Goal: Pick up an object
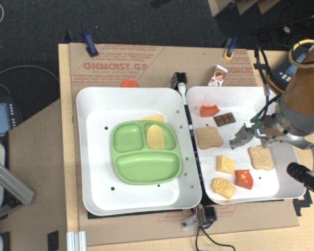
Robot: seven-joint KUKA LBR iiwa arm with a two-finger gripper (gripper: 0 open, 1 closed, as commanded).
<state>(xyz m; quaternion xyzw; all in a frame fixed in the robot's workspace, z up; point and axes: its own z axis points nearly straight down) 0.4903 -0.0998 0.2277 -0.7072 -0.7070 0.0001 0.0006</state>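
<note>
The right bin (290, 191) carries the toy foods. The gripper (242, 138) hovers mid-bin; how far its fingers are spread I cannot tell, and nothing shows between them. The toast slice (209, 138) lies just beside it, toward the bin's left edge.

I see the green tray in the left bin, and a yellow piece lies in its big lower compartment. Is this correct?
Not quite. The green tray is in the left bin, but the yellow piece lies in its upper right compartment, not the big lower one, as the camera view shows.
</note>
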